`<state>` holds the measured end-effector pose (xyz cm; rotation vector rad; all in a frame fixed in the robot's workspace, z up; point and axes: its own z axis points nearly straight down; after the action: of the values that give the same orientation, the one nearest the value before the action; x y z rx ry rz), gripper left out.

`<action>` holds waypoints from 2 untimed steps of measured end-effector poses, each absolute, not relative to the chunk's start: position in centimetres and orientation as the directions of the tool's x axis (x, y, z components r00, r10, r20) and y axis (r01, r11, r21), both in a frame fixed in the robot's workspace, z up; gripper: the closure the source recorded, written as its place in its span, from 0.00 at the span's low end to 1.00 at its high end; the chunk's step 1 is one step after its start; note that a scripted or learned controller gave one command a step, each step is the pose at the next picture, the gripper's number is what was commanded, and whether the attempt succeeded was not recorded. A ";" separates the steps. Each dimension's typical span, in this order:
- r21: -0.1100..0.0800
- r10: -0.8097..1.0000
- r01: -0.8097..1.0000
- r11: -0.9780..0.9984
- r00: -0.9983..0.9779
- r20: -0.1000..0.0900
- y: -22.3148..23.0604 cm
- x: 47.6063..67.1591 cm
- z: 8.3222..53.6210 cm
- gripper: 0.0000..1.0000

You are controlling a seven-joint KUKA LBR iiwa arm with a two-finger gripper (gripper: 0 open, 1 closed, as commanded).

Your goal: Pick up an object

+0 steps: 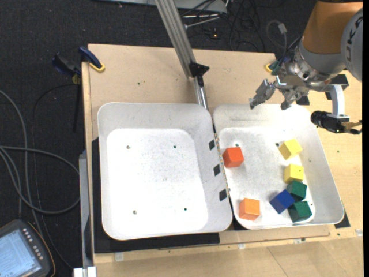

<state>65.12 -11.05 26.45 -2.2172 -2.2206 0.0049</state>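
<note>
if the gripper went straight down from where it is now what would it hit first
Probably the bare floor at the far rim of the right bin. The gripper hangs above that edge, well short of the nearest yellow block. Depth is hard to judge from this slanted view.

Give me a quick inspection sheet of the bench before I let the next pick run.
Surface: wooden bench bearing left bin and right bin.
Job's things: in the right bin, two orange blocks, two yellow, two green, one blue.
Clutter: clamp at the bench's far left corner.
Hand: hand open, above the right bin's far edge, holding nothing.
Cables: black cables on the floor, left.
Surroundings: screen at bottom left.
</note>
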 end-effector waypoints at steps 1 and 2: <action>-0.001 1.000 1.000 0.003 -0.003 -0.001 -11.0 65.1 26.7 0.00; -0.007 1.000 1.000 0.001 -0.001 0.000 -10.6 65.0 20.3 0.00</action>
<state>64.95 -10.64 20.29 -2.2172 -2.2185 0.0072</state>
